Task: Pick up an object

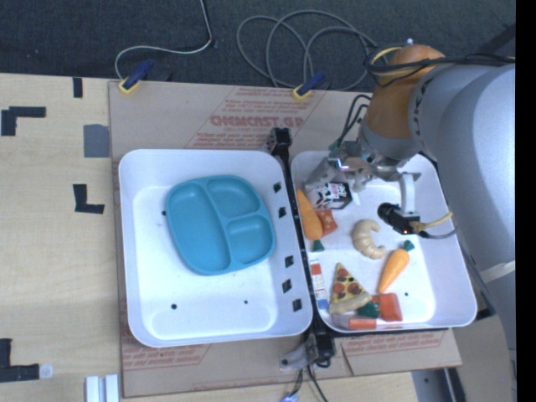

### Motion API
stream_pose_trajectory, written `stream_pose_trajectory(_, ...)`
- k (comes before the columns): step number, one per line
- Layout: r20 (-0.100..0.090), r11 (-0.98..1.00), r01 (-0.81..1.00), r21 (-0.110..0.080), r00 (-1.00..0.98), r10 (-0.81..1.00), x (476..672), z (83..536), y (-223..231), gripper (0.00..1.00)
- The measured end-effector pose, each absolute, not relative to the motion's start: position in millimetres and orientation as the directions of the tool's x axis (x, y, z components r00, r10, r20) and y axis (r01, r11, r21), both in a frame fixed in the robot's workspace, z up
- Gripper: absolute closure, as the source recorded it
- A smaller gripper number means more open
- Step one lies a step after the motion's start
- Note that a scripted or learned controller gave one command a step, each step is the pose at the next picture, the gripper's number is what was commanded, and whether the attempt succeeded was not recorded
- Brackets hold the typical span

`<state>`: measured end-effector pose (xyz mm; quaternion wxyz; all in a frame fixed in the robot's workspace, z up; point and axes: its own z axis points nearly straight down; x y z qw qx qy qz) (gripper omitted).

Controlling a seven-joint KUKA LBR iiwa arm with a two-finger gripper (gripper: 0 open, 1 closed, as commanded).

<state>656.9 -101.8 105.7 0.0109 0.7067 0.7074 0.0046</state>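
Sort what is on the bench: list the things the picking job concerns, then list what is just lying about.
For the job:
gripper
croissant
carrot
pizza slice
small black and white item by the gripper
right bin

Lying about:
blue divided plate
left bin
cables behind the bins

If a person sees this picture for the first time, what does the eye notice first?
Probably the blue divided plate, lying alone in the left bin. Next comes the big grey arm entering from the right, its gripper low over the right bin. There small toy foods crowd together: a pizza slice, a carrot, a croissant.
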Motion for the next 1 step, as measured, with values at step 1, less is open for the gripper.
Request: stream_pose_trajectory(1, -0.011, 0.002, 1.000, 0.028, -0.002, 1.000, 658.9, 118.6, -102.0, 1.00)
